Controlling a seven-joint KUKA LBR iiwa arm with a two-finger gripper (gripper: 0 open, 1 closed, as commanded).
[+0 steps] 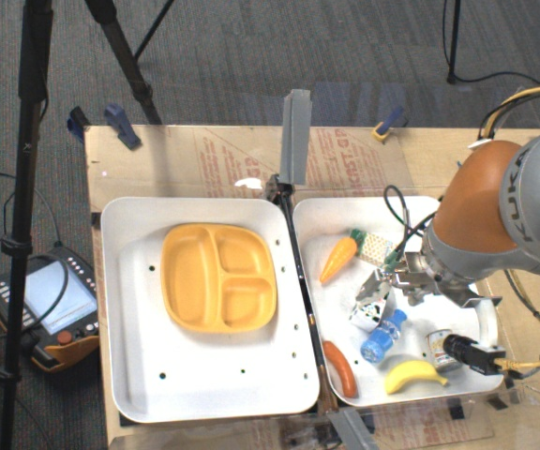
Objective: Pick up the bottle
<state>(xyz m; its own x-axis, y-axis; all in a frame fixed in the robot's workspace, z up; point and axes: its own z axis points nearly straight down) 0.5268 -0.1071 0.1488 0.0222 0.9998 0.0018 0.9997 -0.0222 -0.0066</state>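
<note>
The blue bottle (383, 337) lies on its side in the right bin (340, 216), long axis diagonal, one end toward the upper right, the other toward the lower left. The gripper (380, 293) hovers just above it, fingers spread, pinching nothing. A carrot (337, 259), sausage (340, 367), banana (414, 375) and can (438, 348) share that bin. The left bin (129, 364) holds a yellow divided plate (219, 277).

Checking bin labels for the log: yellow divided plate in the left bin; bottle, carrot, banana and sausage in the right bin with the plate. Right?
Not quite. The camera view shows the yellow divided plate alone in the left bin. The bottle, carrot, banana and sausage are in the right bin, without the plate.
</note>
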